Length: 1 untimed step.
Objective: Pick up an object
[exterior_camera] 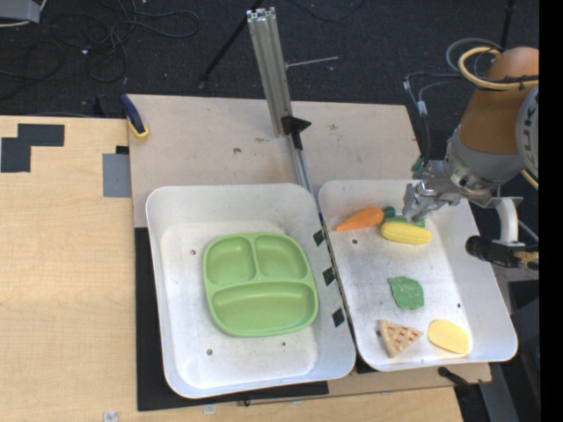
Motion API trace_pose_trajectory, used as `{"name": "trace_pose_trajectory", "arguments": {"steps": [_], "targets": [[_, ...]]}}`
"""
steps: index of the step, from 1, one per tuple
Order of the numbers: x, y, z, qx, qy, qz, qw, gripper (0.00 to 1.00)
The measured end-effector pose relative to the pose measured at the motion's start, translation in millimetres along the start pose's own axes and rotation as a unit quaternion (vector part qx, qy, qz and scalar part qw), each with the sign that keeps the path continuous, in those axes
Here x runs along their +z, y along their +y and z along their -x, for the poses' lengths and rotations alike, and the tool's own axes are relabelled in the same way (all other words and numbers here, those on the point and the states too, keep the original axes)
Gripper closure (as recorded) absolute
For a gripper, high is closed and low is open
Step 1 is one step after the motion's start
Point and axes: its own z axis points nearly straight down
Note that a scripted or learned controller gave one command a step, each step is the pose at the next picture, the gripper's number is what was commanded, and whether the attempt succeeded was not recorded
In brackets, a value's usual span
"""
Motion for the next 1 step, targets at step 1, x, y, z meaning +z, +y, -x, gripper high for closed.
{"name": "trace_pose_trajectory", "arguments": {"steps": [1], "targets": [[-56.6,-4.5,8.3,0.001,-0.001,0.001,1.0000,1.00]]}}
